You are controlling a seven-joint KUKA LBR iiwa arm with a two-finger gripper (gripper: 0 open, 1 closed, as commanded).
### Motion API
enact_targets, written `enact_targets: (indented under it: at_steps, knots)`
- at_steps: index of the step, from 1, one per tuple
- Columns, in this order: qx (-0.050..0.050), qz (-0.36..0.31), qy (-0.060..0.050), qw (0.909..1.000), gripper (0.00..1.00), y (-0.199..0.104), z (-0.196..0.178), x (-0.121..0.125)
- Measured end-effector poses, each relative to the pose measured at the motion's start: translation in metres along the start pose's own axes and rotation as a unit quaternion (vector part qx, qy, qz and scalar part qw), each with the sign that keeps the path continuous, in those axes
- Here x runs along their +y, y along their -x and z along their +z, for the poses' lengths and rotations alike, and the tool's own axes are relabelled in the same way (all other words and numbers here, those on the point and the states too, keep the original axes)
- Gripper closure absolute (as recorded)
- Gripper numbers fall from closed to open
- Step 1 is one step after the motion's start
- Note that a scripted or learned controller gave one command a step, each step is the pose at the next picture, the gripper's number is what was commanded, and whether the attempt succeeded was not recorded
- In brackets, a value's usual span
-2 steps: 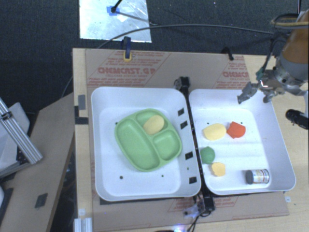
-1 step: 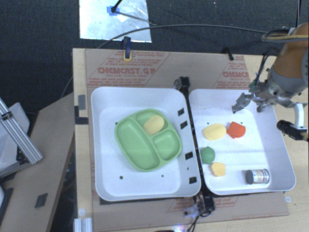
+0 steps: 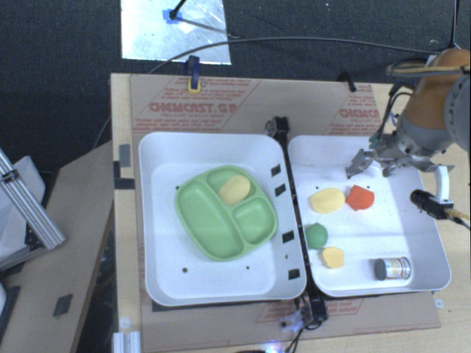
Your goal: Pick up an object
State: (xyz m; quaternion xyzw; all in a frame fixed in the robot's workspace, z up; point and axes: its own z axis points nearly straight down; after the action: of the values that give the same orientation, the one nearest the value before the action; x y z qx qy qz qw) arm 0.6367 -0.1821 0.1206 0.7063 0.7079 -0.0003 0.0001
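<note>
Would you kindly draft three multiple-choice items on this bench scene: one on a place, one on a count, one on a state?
1. Where does the green divided plate lie?
A. left bin
B. right bin
C. bare bench

2. How many loose objects lie in the right bin?
A. two
B. five
C. eight

3. How does the metal can rest?
A. upright
B. on its side
C. stacked on the plate

Answers: 1 A, the plate sits in the left bin. 2 B, two yellow pieces, one orange, one green, one can. 3 B, its end faces sideways.
</note>
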Motion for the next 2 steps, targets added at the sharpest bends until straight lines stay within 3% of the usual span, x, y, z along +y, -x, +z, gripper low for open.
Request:
enact_targets:
  at_steps: [1, 2]
  knots:
    - [-0.001, 0.0, 0.003, 1.0, 1.0, 0.0, -0.014, 0.001]
    - [-0.001, -0.001, 0.004, 1.0, 1.0, -0.001, -0.079, 0.0]
